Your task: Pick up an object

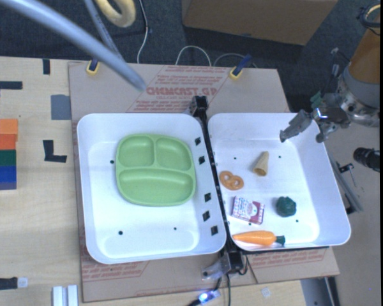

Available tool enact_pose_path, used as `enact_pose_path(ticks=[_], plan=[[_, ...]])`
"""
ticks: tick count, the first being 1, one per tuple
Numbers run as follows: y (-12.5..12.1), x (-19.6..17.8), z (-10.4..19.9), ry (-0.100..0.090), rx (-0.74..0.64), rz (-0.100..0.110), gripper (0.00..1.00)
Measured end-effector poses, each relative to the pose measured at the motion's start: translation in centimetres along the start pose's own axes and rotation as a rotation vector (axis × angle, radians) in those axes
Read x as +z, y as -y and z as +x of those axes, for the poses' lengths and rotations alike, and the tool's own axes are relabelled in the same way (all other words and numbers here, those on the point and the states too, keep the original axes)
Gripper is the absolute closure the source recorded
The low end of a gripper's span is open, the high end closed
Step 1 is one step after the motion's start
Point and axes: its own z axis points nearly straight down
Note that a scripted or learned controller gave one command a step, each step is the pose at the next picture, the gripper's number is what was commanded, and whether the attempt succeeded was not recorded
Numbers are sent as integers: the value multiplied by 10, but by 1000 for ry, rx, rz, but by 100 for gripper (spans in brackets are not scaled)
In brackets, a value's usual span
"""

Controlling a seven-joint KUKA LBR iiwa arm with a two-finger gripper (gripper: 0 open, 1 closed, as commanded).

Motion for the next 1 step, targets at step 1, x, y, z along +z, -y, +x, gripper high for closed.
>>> enact_pose_path(ticks=[1], plan=[[7,64,3,-2,1,6,0]])
